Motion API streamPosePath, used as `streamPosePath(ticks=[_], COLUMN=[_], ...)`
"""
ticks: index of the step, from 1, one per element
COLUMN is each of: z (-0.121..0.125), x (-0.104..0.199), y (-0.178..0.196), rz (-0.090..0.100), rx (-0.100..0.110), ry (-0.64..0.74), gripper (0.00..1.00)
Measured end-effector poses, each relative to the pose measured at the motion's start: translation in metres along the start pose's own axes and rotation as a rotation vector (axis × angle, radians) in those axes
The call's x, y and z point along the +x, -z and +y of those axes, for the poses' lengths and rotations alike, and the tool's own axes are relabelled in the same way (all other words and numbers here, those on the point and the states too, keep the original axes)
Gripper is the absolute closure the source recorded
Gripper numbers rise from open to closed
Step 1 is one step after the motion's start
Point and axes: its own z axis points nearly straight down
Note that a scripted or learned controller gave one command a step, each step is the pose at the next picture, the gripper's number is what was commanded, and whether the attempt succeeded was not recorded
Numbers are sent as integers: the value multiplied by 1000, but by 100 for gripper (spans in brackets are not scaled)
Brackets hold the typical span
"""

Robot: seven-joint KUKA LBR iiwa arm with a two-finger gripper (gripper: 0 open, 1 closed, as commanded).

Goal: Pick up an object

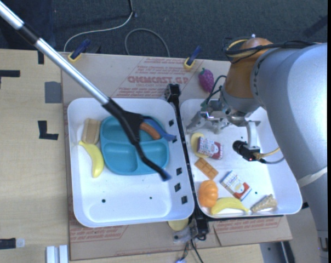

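One two-finger metal claw (205, 120) low over the right white bin (280, 169), can't tell its grip state. Just below it: small white packet with red print (209, 147), apart from the claw. Further below: flat orange cracker (205, 169), round orange fruit (208, 191), yellow plastic banana (229, 205).

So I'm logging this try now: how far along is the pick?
Done: the grey arm's gripper is over the right white bin, near its far left corner. In hand: nothing visibly between its fingers. Left: the whole grasp and lift; the small red-and-white packet, orange fruit and yellow banana lie in the bin.
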Motion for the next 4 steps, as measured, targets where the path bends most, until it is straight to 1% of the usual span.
streamPosePath(ticks=[1,2,3,4], z=[23,-33,-30,-43], x=[-6,32,-10,-4], y=[0,103,21,8], rz=[1,4,1,-11], rx=[4,4,11,-30], ry=[1,1,-5,0], gripper=[0,0,0,0])
